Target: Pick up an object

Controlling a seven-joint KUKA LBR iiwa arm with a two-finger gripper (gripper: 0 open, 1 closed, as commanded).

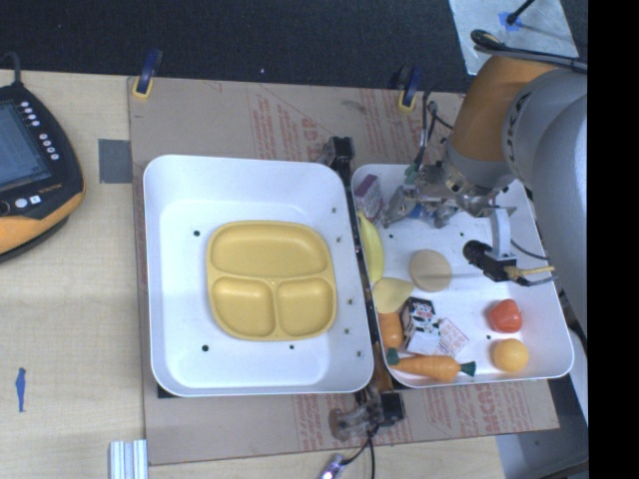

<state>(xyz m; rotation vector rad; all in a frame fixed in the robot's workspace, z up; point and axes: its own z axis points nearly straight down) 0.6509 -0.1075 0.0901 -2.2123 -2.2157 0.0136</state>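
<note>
The grey arm with its orange band enters from the upper right of the frame and covers the top of the right bin (559, 367). Its gripper (424, 203) sits low over that bin's upper left corner, a tangle of metal and cable too cluttered to read. Below it lie a beige disc (431, 268), a red tomato (505, 315), a small orange fruit (510, 355), a carrot (431, 368) and a printed carton (423, 325). The left bin (170, 357) holds a smooth yellow divided tray (272, 278).
</note>
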